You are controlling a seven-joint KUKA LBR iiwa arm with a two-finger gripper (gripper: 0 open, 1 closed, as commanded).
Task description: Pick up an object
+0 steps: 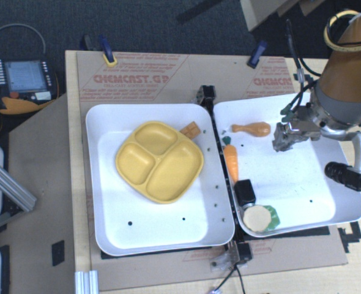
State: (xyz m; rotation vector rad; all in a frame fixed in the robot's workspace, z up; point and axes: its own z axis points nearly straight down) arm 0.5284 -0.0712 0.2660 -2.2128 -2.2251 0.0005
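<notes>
The end effector (282, 141), grip state unclear, hovers beside the drumstick (252, 128) over the right bin (327, 192).

Grey arm (342, 100) with orange band (black cables alongside), small grey metal end effector (286, 138).

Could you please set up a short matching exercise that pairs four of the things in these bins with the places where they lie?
Things:
1. yellow divided plate
2. toy carrot
3. black block
4. toy drumstick

Places:
A. far part of the right bin, nearest the gripper
B. middle of the left bin
C. along the right bin's left wall, just beyond the black block
D. right bin's left side, between the carrot and the round cream piece with a green edge

Pairs: 1-B, 2-C, 3-D, 4-A
</notes>
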